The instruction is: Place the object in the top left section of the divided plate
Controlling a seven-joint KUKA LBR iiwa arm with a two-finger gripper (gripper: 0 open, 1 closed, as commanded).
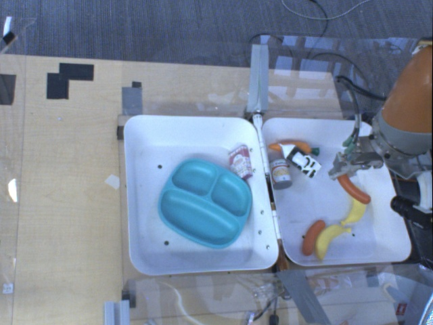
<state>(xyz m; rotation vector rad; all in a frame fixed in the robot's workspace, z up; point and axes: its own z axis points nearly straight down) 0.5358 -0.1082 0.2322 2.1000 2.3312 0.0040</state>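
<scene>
A blue divided plate (pixel 203 212) lies in the left bin (pixel 142 202); its top left section (pixel 193 178) holds nothing. My gripper (pixel 346 167) hangs over the right bin (pixel 379 249), near its right side, just above the upper end of an orange-red sausage (pixel 357 190) that lies on the bin floor. Nothing visibly hangs from the gripper. The arm's grey and orange wrist (pixel 409 107) hides the bin's far right corner.
A red packet (pixel 241 161) leans at the plate's upper right rim. The right bin also holds a small can (pixel 279 172), a black-and-white piece (pixel 304 162), an orange stick (pixel 292 145), a banana (pixel 340 227) and a second sausage (pixel 312 237).
</scene>
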